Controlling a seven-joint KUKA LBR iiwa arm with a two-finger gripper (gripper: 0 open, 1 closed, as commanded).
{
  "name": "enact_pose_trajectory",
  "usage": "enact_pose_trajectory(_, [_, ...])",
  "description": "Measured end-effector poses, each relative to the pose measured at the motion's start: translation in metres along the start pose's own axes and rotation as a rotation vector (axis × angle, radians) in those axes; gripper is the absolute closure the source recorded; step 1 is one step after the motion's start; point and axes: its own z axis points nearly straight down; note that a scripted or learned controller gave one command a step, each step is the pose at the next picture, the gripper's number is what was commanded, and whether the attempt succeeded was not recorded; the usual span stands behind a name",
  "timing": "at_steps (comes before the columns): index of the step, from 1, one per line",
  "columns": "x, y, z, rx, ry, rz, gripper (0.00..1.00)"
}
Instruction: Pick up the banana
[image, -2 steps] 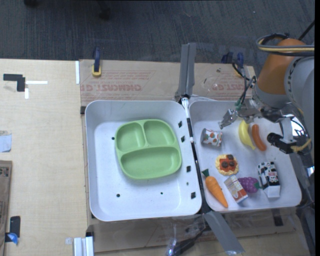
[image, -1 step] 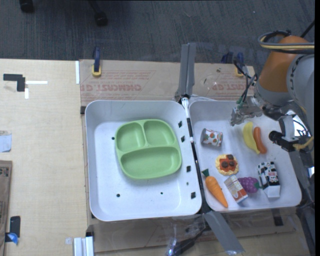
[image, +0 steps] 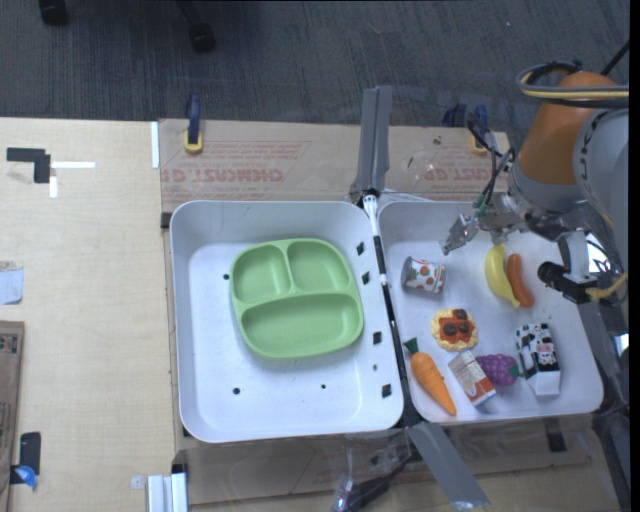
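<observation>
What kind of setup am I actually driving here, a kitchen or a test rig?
Most likely a lab test bench, not a kitchen: two white bins clamped side by side on a cardboard-covered bench, toy food such as the banana and carrot, and a green divided plate.

Worktop (image: 80, 300): pale wood, spread under my reach.
Cardboard sheet (image: 270, 165): brown, flat on the worktop at 12 o'clock, under the bins' far edges.
Left bin (image: 200, 330): white, shallow, near the centre.
Right bin (image: 570, 390): white, touching the left bin's 3 o'clock side.
Black marker (image: 30, 160): at 10 o'clock.
</observation>
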Motion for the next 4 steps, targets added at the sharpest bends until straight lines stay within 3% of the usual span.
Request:
enact_pose_trajectory(1, [-0.043, -0.053, 0.021, 0.025, 0.012, -0.034, 0.0])
enact_pose_trajectory(2, [-0.021, -0.097, 0.02, 0.024, 0.013, -0.072, 0.0])
enact_pose_trajectory(3, [-0.021, -0.097, 0.02, 0.024, 0.013, -0.072, 0.0])
enact_pose_trajectory(4, [-0.022, -0.096, 0.01, 0.022, 0.012, -0.069, 1.0])
